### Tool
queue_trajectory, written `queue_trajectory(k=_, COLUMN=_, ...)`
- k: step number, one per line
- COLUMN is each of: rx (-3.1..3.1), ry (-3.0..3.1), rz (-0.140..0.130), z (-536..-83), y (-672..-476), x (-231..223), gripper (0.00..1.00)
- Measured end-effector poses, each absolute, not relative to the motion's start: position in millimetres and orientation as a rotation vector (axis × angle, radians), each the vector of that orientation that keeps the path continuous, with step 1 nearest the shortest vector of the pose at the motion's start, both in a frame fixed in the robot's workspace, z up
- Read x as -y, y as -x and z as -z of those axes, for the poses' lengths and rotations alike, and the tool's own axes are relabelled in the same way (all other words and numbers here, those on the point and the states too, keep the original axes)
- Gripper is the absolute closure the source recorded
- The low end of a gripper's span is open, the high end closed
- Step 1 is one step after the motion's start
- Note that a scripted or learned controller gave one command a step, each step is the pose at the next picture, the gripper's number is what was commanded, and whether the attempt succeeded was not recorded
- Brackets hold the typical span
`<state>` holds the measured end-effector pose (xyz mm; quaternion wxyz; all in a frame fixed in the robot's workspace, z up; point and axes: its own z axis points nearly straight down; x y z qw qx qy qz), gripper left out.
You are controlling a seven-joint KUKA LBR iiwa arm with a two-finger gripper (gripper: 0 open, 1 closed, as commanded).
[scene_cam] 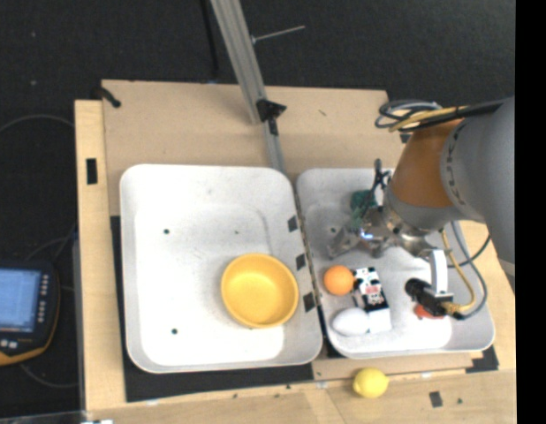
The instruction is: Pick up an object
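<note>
Your arm (432, 179) reaches in from the right of the frame, with its pincer (365, 233) low over the upper half of the right bin (319, 193). An orange ball (338, 280) lies just below and to the left of the pincer, near it but apart from it. A small black-and-white block (370, 288) sits just beside the ball on its right, almost straight below the pincer. A white lump (351, 321) rests below both, toward the bin's lower edge. A green thing (360, 200) shows just above the pincer, tight against the wrist.

The pincer's tip is blurred into a grey tangle, so you cannot tell whether it is released or clenched. Nothing can be seen gripped in it. Whether it touches the bin floor is also unclear.

The wrist hides part of the green thing, and its shape cannot be made out. A yellow bowl (260, 290) stands in the left bin (167, 201), toward its lower right. A yellow ball (370, 382) lies on the desk (185, 117) below the right bin. A handheld screen (17, 312) at the lower left is cut off by the frame edge.
</note>
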<state>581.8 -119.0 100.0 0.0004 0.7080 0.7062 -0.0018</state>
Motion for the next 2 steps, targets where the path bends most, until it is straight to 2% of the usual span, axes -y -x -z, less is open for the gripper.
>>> queue_trajectory(k=1, rx=-2.212, ry=-2.228, rz=-0.003, z=-111.9, y=-583.1, x=118.8, gripper=1.0)
queue_trajectory(k=2, rx=-2.214, ry=-2.22, rz=-0.008, z=-175.7, y=-581.5, x=120.1, gripper=1.0)
